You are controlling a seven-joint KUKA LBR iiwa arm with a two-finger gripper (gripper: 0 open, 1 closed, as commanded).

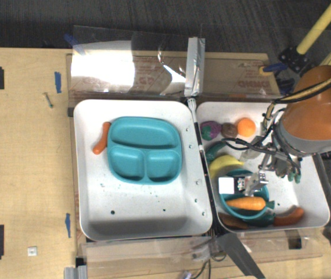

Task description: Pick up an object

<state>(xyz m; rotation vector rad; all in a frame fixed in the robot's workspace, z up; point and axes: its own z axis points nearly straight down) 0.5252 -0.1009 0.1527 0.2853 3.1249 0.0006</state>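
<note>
Hovering over the right bin, the gripper has a carrot just beside it, toward the view's lower edge and a touch left. The carrot rests in a teal bowl, its long axis running left to right across the view. The arm comes in from the right, wrist turned downward. Whether the gripper is released or clenched I cannot tell.

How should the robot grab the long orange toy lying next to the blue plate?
Probably from straight above, pinching the long orange toy across its thin middle. It lies flat and slanted, so the grip should turn crosswise to it. The blue plate sits close on one side, leaving little room.
</note>
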